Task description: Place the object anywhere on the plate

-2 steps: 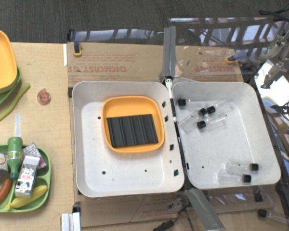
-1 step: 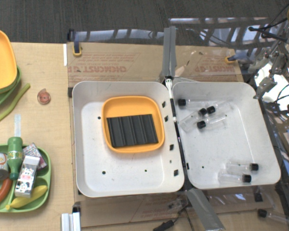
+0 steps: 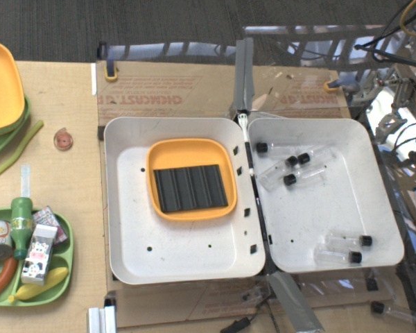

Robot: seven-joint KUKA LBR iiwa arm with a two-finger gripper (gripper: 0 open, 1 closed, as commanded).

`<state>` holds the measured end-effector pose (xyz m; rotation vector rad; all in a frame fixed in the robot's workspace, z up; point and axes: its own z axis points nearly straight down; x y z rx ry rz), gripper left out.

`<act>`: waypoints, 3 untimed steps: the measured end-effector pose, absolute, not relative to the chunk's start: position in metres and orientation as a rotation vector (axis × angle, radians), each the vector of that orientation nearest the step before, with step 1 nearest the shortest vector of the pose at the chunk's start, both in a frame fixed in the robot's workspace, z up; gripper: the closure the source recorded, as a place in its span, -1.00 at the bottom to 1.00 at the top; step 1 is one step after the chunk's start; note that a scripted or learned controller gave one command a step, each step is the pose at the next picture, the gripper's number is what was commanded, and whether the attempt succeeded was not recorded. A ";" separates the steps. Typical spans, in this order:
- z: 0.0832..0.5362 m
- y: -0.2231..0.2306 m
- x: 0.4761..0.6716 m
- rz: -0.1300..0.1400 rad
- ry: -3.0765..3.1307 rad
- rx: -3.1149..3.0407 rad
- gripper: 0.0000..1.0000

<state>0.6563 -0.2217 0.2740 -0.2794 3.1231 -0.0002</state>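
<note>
- Gripper state: cannot tell.
- Left bin (image 3: 128, 245): orange plate (image 3: 188, 146) at 12 o'clock, dark ribbed mat (image 3: 191, 188) on it.
- Right bin (image 3: 378, 186): three black-capped clear vials (image 3: 296, 170) at 11 o'clock, two more vials (image 3: 343, 250) at 5 o'clock, apart from plate.

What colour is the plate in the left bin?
Orange-yellow plate, with a dark ribbed slab on it; camera view.

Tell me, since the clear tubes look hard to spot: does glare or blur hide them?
Camera view: lighting is even and soft, focus fair; the clear tubes nearly vanish against the right bin, their black caps giving them away; the orange plate stands out clearly.
</note>
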 end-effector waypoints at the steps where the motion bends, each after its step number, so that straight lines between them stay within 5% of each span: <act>1: 0.305 -0.222 0.660 0.000 3.122 -0.280 -1.00; 3: 0.318 -0.221 0.660 -0.001 2.855 -1.294 -1.00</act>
